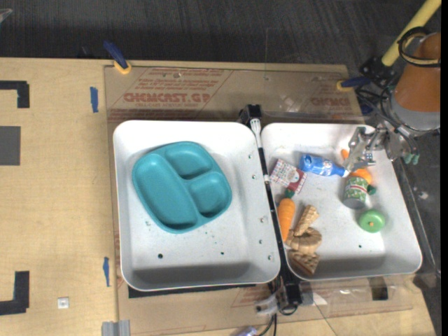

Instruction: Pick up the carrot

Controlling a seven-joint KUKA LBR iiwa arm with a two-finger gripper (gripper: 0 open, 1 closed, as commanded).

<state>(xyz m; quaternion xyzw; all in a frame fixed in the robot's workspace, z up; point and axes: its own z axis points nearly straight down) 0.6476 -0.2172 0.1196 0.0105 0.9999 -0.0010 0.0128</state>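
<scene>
Two white bins sit side by side on the surface (pixel 56 187). Left bin (pixel 140 257) holds a teal divided tray (pixel 182 185). Right bin (pixel 402 250) holds the clutter. Claw (pixel 364 149) hovers near the bin's far right side, well apart from the target; cannot tell whether it grips anything. Carrot (pixel 286 215) lies along the bin's left wall, just beside a tan block stack (pixel 306 238). Judged a light, rigid, smooth toy, likely slippery; best pinched across its orange mid-body, approaching from the free side.

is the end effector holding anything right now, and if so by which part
Nothing is seen held. The end effector sits over the right bin's far right side, while the carrot lies untouched by the left wall of that bin.
</scene>
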